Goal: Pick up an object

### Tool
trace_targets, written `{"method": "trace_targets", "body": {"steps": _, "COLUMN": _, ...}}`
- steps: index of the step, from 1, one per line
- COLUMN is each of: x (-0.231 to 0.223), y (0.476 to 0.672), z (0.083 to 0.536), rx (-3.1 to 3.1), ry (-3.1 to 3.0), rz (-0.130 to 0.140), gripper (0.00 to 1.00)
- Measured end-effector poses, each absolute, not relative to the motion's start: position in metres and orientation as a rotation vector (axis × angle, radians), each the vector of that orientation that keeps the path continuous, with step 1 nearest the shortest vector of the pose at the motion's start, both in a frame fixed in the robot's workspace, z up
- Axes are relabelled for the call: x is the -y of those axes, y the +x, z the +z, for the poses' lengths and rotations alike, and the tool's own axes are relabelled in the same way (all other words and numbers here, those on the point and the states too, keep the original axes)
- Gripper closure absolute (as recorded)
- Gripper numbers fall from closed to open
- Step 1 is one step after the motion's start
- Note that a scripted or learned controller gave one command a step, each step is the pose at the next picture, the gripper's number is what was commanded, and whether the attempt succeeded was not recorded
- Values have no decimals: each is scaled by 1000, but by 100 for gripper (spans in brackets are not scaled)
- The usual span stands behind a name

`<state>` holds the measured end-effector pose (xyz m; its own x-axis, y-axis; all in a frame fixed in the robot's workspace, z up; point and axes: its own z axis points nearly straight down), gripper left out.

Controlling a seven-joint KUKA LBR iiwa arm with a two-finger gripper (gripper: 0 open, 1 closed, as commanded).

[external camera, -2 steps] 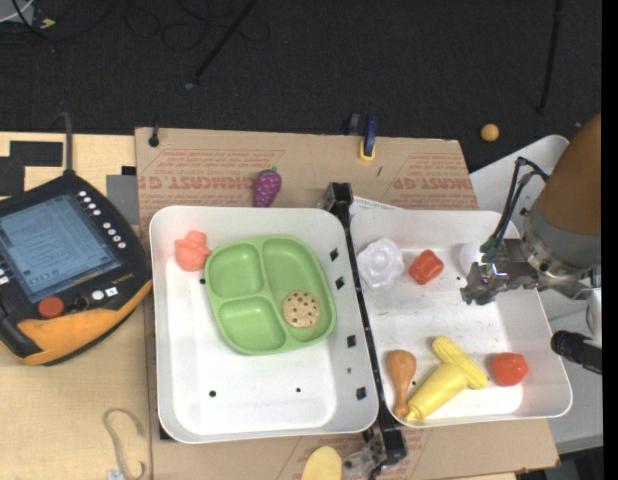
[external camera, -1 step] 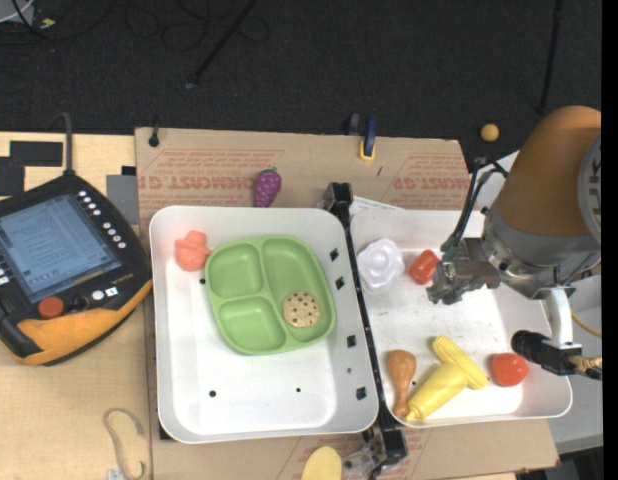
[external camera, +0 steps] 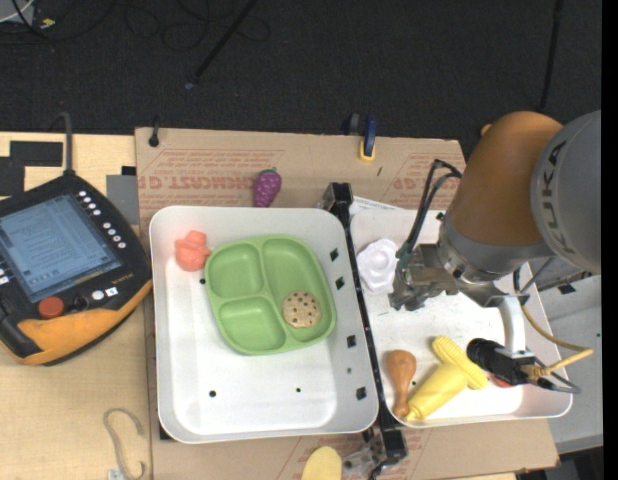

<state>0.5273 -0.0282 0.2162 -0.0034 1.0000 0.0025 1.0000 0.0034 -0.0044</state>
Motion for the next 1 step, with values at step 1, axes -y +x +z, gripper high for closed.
{"method": "trace_targets", "body": {"steps": 1, "x": -27, "y": 516, "z": 232, "rx": 2224, "ry": -2215, "rz": 0, "gripper": 100}}
